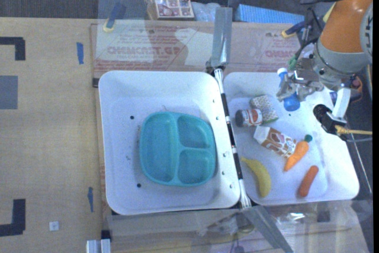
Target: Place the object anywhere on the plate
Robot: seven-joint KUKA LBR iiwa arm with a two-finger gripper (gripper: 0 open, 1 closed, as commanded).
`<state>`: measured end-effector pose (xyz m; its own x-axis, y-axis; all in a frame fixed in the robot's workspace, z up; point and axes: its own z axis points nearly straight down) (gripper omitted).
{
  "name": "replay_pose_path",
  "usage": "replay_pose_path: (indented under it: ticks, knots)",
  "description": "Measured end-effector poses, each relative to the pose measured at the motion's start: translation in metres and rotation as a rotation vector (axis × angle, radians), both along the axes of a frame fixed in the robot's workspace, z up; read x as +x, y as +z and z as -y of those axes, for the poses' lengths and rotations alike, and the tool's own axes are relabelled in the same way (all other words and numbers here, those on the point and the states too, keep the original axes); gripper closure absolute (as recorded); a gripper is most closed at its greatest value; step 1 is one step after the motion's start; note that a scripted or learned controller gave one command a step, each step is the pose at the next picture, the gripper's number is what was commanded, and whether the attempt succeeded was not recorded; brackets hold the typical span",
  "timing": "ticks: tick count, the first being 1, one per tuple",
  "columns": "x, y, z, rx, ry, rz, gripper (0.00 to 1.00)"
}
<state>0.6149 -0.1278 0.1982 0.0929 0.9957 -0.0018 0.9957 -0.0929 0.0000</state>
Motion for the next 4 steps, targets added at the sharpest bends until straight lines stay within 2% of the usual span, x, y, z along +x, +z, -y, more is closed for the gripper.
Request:
replay_pose_path:
  ticks: [1,2,3,4]
  knots:
    - [-0.045,0.013,-0.077,0.003,0.143,-0.002,1.0]
    - [-0.09,-0.014,-0.131,0.002,0.119,-0.002,1.0]
    - [-0.086,-0.014,-0.201,0.001,0.346,0.001,1.0]
    - [-0.086,-0.014,-0.2,0.001,0.345,0.001,0.0]
